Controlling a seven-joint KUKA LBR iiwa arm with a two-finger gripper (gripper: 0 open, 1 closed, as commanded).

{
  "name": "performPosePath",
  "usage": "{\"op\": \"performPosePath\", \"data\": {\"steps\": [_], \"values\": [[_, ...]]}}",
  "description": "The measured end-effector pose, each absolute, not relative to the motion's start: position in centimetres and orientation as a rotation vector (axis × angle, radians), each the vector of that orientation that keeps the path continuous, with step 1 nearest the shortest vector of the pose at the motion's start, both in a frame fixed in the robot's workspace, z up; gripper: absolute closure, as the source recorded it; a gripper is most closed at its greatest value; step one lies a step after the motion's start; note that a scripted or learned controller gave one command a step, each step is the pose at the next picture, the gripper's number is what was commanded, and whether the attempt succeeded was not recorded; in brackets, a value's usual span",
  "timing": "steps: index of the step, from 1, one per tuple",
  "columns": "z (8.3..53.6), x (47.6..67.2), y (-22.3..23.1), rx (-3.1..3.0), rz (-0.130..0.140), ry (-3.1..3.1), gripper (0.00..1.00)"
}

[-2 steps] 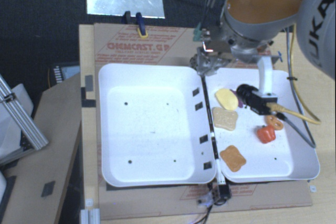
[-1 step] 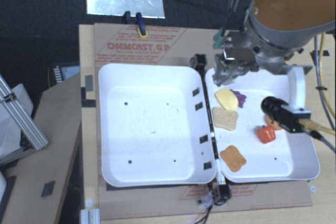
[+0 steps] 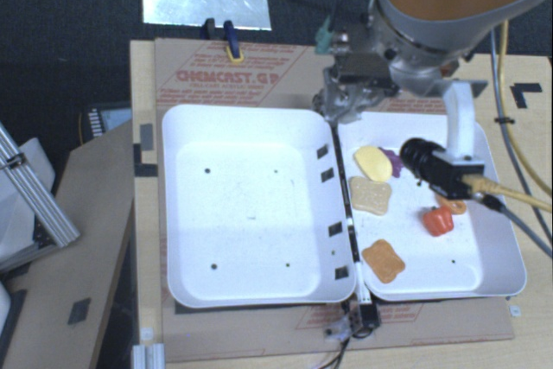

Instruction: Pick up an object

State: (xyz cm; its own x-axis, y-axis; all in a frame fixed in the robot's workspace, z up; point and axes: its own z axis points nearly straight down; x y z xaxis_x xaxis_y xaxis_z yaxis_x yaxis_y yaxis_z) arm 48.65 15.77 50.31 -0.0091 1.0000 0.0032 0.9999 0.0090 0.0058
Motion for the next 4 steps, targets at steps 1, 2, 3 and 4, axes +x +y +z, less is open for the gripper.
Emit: {"op": "performPosePath", "data": {"steps": [1,2,3,4], "values": [[52.0,48.6,22.1,2.210,0.009,2.233,1.00],[53.6,48.6,23.5,2.215,0.007,2.228,1.00],[30.9,49.5,23.4,2.224,-0.024,2.226,1.00],[35.2,48.7,16.1,2.225,0.006,2.212,1.00]]}}
